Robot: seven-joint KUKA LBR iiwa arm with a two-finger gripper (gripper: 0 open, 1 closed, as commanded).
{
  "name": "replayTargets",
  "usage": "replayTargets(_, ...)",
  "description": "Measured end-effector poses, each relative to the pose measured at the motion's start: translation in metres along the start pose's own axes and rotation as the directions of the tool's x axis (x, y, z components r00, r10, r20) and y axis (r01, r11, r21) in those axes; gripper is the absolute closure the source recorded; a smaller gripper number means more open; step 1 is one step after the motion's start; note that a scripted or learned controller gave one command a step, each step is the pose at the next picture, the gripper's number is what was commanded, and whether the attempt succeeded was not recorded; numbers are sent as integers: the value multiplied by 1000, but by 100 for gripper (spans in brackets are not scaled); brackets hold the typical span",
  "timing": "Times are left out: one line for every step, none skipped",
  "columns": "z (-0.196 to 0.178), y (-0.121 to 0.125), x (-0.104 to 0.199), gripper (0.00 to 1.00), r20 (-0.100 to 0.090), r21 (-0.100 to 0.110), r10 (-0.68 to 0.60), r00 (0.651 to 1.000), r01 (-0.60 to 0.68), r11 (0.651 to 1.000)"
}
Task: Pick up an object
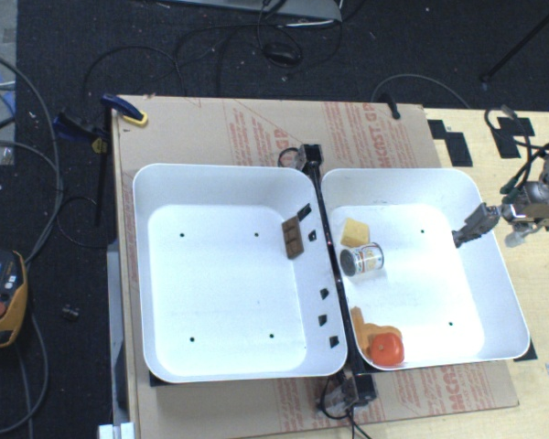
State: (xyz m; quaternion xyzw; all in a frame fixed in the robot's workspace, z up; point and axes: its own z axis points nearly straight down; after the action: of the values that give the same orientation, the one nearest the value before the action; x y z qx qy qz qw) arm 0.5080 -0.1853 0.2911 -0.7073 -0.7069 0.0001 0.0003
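Two white bins sit side by side on your desk (pixel 220 126), and the black divider (pixel 328 263) where they meet is the landmark to steer by. Left of that divider lies the left bin (pixel 165 199), bare but for a small brown block (pixel 293 239) resting close against the divider's upper stretch. Right of the divider is the right bin (pixel 467 318), which carries everything else you might go for. The pincer (pixel 468 228) hangs over that bin's far wall, well away from the divider, a dark finger slanting down toward the bin floor; from this slant you cannot tell how wide it stands, and nothing shows between its fingers.

Your candidates all crowd the divider. A small can (pixel 362 260) lies on its side just right of it, at about mid-length. A yellow wedge (pixel 354 232) lies just above the can, nearly touching it. Lower down, an orange-red toy (pixel 381 341) sits tucked into the bin's curved corner beside the divider. Things probably slid there along the sloped walls, so any reach likely means crossing the whole bin.
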Motion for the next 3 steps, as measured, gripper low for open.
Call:
replayTargets(-15,-31,23,0,0,-2,-2,1000,2,1000)
replayTargets(18,-2,-9,0,0,2,-38,999,38,999)
replayTargets(-13,-31,-2,0,1,-3,-1,1000,1,1000)
